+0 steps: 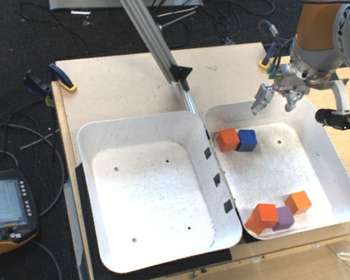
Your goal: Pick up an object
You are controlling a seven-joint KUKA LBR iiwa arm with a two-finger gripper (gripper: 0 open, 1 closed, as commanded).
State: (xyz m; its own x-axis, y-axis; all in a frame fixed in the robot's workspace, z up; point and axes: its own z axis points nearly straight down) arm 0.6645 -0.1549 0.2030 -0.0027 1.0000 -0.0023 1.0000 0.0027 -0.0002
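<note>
Claw [277, 98] spread open above right bin [320, 141], arm [325, 11] cut off at frame edge.

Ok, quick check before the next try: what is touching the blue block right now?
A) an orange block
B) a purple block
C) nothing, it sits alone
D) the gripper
A: the blue block sits against an orange block near the far end of the right bin, while the gripper hangs above that bin's far edge, apart from both.

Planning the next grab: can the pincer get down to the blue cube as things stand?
Probably yes. The pincer hangs open above the right bin's far edge, with nothing over the blue cube. But the orange cube touches its left side, leaving little finger room there.
</note>
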